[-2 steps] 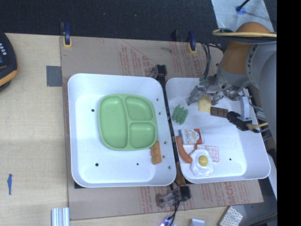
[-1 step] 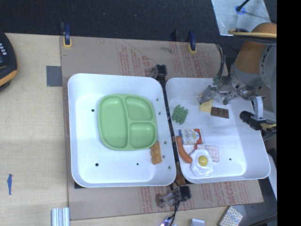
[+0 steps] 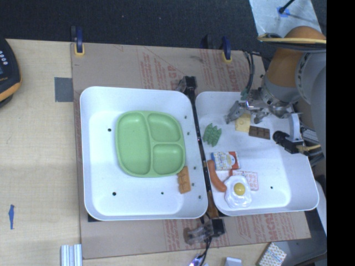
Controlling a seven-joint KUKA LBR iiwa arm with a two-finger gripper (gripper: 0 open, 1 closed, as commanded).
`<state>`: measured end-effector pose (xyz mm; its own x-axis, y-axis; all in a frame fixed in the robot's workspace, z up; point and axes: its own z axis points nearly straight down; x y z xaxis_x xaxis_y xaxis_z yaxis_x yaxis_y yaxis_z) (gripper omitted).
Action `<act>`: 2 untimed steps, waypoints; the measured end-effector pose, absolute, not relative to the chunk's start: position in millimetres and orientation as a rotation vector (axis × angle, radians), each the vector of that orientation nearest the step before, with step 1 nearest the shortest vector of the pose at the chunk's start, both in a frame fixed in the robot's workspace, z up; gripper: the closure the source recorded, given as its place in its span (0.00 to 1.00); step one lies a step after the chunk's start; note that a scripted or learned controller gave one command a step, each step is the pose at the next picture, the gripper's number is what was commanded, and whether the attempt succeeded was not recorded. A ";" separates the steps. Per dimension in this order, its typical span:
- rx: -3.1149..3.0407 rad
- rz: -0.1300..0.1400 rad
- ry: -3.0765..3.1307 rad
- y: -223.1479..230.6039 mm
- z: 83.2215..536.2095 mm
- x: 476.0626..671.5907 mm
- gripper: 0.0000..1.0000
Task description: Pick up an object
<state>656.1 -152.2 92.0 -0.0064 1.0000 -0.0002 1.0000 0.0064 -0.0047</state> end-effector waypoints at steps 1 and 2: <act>-2.211 0.007 -2.228 -153.8 103.0 656.4 1.00; -2.213 -0.007 -2.234 -80.6 198.4 640.7 1.00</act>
